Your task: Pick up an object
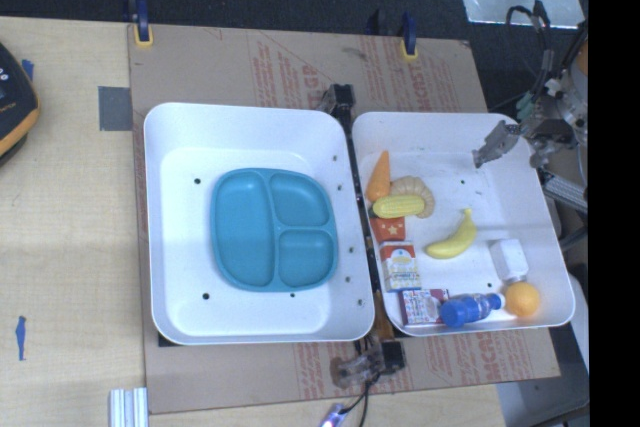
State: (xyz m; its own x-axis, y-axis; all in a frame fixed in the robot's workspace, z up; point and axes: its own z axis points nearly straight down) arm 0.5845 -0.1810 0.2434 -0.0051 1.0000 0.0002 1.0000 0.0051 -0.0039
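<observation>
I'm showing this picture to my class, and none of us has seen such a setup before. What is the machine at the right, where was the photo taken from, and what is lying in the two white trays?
One camera fixed above a bench looks down at a slant. At the right, a robot arm reaches in; its gripper hangs over the right bin, apart from the items. That bin holds toy food and small packs: a carrot, corn, a banana, an orange, a blue bottle and small cartons. The left bin holds a blue divided plate. Whether its fingers are open is unclear.
</observation>
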